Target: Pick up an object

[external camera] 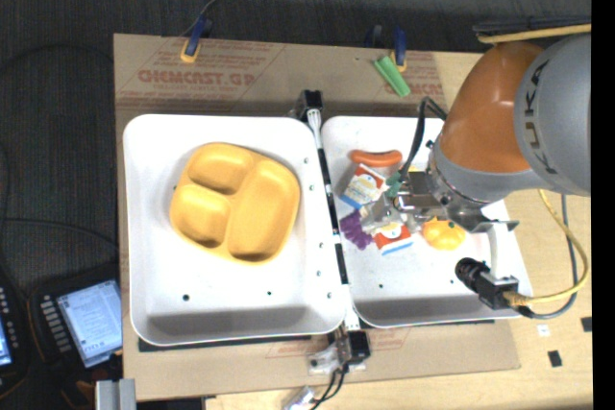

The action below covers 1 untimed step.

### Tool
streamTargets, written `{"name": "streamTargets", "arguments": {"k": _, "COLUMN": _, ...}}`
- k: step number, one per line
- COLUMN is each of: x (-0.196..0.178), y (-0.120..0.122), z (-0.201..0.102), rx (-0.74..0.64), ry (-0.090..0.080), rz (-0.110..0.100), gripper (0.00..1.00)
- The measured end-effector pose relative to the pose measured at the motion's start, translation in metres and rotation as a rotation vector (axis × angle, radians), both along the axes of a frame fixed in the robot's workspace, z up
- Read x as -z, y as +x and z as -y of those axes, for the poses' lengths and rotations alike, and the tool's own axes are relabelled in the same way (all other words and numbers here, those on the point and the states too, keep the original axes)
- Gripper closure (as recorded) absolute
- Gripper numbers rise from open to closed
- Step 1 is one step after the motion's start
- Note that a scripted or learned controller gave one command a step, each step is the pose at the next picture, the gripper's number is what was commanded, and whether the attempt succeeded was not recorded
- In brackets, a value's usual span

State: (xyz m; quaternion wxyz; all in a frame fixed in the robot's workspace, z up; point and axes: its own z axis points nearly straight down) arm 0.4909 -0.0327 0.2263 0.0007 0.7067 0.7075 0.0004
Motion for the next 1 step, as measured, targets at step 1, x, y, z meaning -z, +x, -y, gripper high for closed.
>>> {"name": "streamTargets", "arguments": {"k": 1, "x": 0.0426, "y": -0.007, "z": -0.0697, "rx": -0.001, "ry": 0.0, "rz": -0.003, "gripper": 1.0}}
